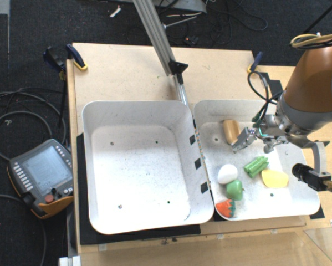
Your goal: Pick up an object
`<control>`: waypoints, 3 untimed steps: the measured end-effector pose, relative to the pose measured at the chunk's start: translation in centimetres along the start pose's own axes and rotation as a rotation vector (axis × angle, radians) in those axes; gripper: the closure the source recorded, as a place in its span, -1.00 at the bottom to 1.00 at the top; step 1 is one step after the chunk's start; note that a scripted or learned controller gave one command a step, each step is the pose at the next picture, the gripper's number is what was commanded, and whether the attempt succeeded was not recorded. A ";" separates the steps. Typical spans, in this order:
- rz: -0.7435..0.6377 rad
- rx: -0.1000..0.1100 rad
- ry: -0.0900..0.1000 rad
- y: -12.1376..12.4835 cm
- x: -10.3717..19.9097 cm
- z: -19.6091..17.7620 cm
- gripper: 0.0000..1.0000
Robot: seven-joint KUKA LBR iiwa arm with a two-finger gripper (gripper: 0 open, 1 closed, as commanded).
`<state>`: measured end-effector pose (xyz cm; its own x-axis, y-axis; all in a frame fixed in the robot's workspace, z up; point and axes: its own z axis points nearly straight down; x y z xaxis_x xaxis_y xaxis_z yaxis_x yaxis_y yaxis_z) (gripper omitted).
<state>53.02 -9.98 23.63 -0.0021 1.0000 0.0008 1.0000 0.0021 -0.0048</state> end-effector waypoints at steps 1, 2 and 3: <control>0.002 -0.004 0.000 0.1 0.0 -0.2 -1.00; 0.003 0.001 0.000 -0.3 0.6 4.3 -1.00; 0.004 0.002 0.000 -1.3 0.3 9.2 -1.00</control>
